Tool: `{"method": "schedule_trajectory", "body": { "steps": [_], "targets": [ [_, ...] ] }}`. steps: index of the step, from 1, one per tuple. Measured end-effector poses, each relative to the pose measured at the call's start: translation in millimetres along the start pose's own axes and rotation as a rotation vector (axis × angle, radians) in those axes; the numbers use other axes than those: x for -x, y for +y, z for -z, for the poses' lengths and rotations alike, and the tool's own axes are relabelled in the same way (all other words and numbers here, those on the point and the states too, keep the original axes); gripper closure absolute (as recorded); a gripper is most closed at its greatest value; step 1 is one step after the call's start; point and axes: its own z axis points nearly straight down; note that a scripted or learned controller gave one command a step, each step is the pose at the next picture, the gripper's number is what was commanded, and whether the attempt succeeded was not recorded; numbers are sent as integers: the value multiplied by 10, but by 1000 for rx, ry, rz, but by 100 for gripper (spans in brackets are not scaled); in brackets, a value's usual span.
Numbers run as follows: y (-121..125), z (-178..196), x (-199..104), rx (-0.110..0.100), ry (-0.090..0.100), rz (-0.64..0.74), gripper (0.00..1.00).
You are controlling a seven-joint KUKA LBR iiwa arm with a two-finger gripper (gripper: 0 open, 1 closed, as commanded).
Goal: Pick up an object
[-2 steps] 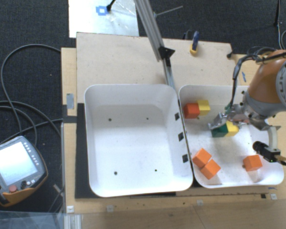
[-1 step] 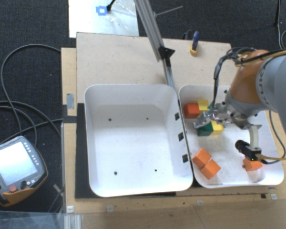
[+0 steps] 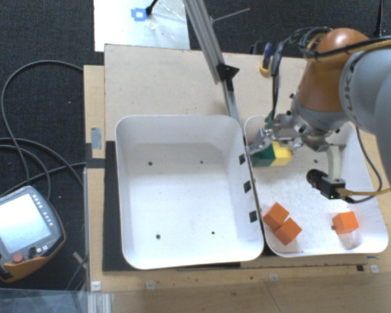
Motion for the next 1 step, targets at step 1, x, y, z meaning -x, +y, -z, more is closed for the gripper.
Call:
{"method": "schedule_trajectory", "body": {
  "steps": [1],
  "targets": [
    [451,79,-832,-3,1,1,100]
  ]
}}
